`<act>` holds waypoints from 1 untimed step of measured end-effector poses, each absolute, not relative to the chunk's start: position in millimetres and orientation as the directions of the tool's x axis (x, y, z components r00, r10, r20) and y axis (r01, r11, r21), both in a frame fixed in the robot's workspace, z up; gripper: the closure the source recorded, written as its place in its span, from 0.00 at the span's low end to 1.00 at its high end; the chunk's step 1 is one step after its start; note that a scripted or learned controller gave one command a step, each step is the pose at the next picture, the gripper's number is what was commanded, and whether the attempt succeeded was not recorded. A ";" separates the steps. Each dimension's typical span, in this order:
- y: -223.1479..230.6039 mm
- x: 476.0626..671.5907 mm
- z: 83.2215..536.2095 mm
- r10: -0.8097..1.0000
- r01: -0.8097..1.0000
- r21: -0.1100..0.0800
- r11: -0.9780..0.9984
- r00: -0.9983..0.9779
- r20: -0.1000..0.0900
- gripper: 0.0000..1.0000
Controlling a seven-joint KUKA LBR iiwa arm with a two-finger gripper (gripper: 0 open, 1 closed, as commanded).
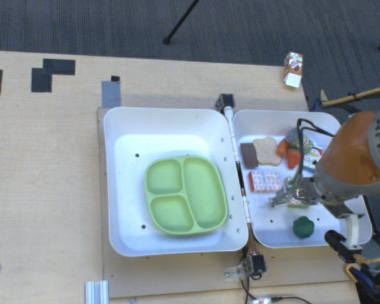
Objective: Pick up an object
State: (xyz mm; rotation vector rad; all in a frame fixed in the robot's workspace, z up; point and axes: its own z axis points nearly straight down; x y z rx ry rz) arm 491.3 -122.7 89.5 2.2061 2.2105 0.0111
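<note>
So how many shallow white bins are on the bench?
2: the left shallow white bin holds a green divided plate; the right shallow white bin holds small items under the gripper.

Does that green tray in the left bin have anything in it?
Empty. All three compartments of the green tray show bare green bottoms; the small items lie in the right bin instead.

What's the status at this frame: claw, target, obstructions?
Claw low in the right bin, nothing seen gripped. Red-and-white packet just beside it, green ball nearby. Green tray sits in the left bin, out of the way.
</note>
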 end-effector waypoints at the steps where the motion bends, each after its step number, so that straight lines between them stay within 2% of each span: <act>1: -124.0 494.2 102.4 1.000 1.000 0.027 0.001 -0.001 -0.011 1.00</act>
